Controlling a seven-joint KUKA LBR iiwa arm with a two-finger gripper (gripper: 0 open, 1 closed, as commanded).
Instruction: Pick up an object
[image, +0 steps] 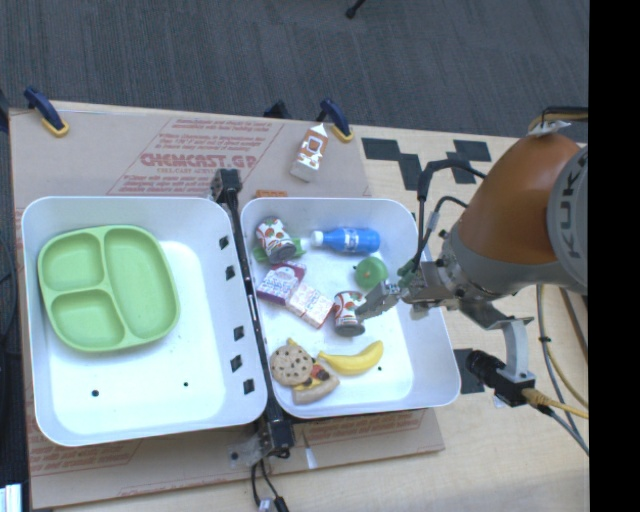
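Note:
The right bin (425, 365) holds several toy foods. A blue bottle (347, 240) lies near the back, a green round piece (371, 270) just below it. A small can (347, 312) lies near the middle, right at the gripper's tips. A banana (352, 358), a cookie (291, 363), a pizza slice (313, 385), two snack packs (294, 292) and another can (275, 240) lie around them. My gripper (375, 302) reaches in from the right, low over the bin, its fingers beside the small can. Nothing is seen lifted.
The left bin (140, 400) carries a green divided plate (105, 287). A small carton (310, 152) lies on the cardboard behind the bins. The divider with black clips (240, 300) runs between the bins. The arm's orange and grey body (520, 225) overhangs the right bin's right wall.

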